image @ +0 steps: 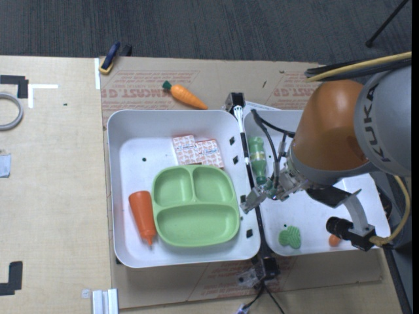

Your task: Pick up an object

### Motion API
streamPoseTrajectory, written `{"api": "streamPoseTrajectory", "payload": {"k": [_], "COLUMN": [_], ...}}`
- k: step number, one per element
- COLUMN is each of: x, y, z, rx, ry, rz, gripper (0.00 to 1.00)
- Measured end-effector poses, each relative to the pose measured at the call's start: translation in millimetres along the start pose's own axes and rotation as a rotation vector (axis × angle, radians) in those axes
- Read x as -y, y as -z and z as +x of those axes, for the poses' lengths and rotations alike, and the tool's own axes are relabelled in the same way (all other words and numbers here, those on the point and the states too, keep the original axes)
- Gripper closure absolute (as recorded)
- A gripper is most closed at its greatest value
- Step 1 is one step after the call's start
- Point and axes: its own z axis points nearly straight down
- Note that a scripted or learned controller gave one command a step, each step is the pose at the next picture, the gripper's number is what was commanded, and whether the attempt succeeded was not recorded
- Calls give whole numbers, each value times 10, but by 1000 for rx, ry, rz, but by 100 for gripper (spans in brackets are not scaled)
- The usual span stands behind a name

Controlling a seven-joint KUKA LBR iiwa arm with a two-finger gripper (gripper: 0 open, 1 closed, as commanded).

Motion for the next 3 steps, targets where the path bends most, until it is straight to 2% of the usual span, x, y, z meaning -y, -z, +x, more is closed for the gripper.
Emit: {"api": "streamPoseTrajectory", "payload": {"k": [1, 2, 3], "x": [-13, 82, 82], "y": [97, 2, 2], "z": [-10, -186, -187], "rx": [1, 0, 1], "ry": [-2, 203, 203], "rz": [-3, -1, -1], "gripper": [100, 100, 0]}}
